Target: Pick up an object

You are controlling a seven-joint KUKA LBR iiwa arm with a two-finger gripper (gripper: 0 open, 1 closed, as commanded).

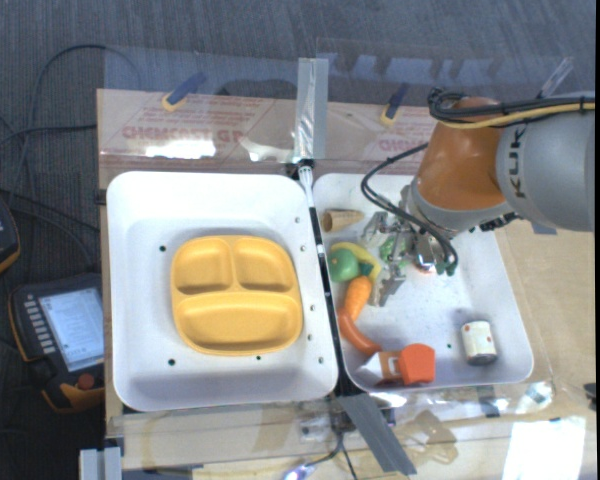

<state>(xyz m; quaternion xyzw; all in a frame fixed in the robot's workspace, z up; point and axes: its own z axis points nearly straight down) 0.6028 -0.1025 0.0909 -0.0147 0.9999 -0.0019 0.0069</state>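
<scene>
My gripper (pixel 393 266) hangs low in the right bin (pixel 510 308), under the orange band of the arm (pixel 465 173). Just left of it lie a green and yellow toy vegetable (pixel 348 262) and an orange carrot (pixel 356 295). A small tan cone (pixel 340 219) lies at the bin's far left. An orange curved piece (pixel 357 336) and an orange block (pixel 415 363) sit near the front edge. A white can (pixel 477 339) stands at the front right. I see nothing clearly held by the gripper.
The left bin (pixel 130 268) holds a yellow divided plate (pixel 237 293). A raised divider (pixel 318 268) runs between the two bins. Cables trail from the arm's wrist over the right bin's far edge.
</scene>
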